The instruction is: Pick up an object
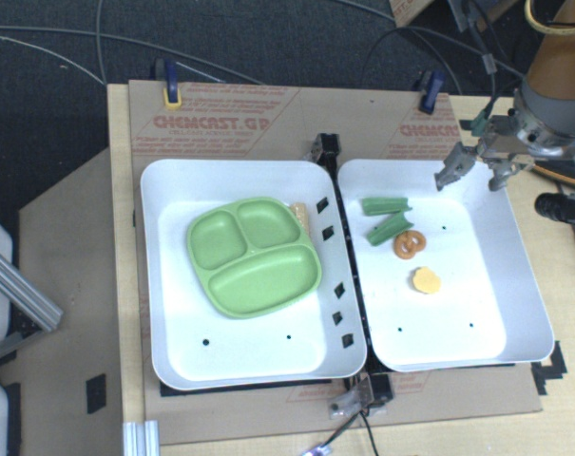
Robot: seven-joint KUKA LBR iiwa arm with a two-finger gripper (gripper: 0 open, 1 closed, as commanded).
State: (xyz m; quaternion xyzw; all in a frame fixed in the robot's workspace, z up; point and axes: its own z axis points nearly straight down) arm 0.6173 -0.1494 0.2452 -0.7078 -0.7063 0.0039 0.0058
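Four small pieces lie loose in the right bin (515,283), upper-left part of its floor: two green bean-like sticks (386,205), (390,227), one above the other, an orange-brown pretzel-shaped ring (409,244) touching the lower stick's right end, and a yellow disc (426,280) just below the ring, apart from it. Gripper (474,171) hangs at upper right of frame, over the bin's top right corner, fingers spread wide and nothing between them. Judgement: approach not yet made; the arm must travel left and down the frame to reach the cluster. Yellow disc looks the best target, standing clear of its neighbours so the fingers can straddle it without nudging anything. Ring and lower stick touch; closing on either risks dragging both. All pieces look low and flat, so descend near the bin floor before closing. Left bin (173,340) bears a green divided plate (254,256), three compartments, with a pale piece at its upper right edge, too small to name.
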